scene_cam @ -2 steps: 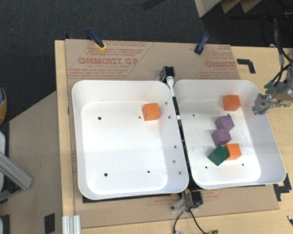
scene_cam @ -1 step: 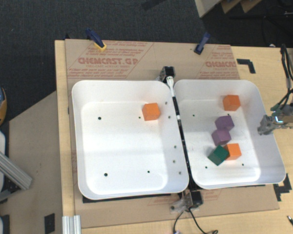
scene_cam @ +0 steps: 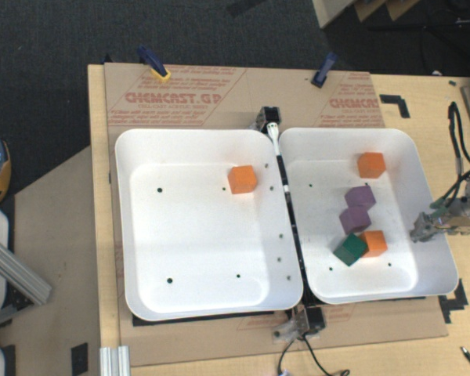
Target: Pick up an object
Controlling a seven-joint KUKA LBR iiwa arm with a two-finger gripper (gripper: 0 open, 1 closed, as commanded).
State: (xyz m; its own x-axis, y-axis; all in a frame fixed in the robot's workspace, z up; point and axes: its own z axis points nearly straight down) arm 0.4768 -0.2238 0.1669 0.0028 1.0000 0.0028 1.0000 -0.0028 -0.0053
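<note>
Sitting side by side, two shallow white plastic bins: left bin (scene_cam: pixel 141 233) holds one orange cube (scene_cam: pixel 242 179); right bin (scene_cam: pixel 403 151) holds five small matte blocks. The gripper (scene_cam: pixel 431 227) hovers at that bin's right rim; I cannot tell its state. Nearest candidates lie to its left: two purple blocks (scene_cam: pixel 357 208), an orange block (scene_cam: pixel 374 244), a green block (scene_cam: pixel 350 250) touching it.
</note>
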